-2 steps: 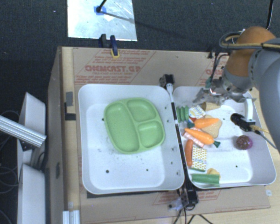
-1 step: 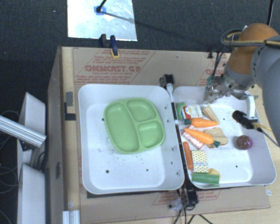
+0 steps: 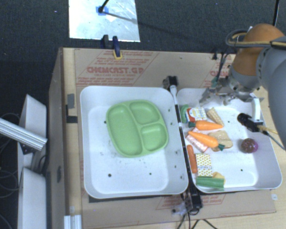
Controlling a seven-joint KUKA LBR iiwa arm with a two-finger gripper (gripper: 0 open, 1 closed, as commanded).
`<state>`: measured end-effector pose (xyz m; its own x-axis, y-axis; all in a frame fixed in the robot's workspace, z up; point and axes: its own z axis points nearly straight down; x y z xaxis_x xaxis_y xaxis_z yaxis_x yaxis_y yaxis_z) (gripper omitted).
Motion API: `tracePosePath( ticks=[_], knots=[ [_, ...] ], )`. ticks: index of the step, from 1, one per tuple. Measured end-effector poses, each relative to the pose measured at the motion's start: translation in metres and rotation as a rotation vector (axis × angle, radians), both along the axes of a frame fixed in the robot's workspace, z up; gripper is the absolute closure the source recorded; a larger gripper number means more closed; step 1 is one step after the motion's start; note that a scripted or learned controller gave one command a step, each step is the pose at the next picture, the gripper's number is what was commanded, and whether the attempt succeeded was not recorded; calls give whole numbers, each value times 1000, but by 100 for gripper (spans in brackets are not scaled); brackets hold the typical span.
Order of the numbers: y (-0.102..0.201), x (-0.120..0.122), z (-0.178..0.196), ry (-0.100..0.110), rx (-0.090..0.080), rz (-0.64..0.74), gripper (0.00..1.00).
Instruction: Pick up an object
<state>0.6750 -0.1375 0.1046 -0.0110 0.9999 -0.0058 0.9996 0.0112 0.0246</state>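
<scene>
The jaws (image 3: 218, 93) hang over the far edge of the right bin (image 3: 269, 173); whether they are open cannot be told, and nothing shows between them. Just below lie a cracker wedge (image 3: 214, 115) and toy carrots (image 3: 208, 125). The carrots are probably light, rigid, smooth plastic: grip across the thick middle.

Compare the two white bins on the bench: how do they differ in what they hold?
The left bin holds a single green divided plate lying flat near its middle; the right bin holds many small toy foods, such as an orange carrot and a dark round piece. The arm's hand is above the right bin's far edge, not the left bin. Both bins are shallow, white and alike in shape.
</scene>
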Motion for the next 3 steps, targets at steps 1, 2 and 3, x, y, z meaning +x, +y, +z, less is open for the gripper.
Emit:
tracePosePath(
  ticks=[1,2,3],
  knots=[
    [8,-2,-13,10,0,-7,0],
    [-9,-2,-13,9,6,-8,0],
    [-9,-1,-13,9,6,-7,0]
  ],
)
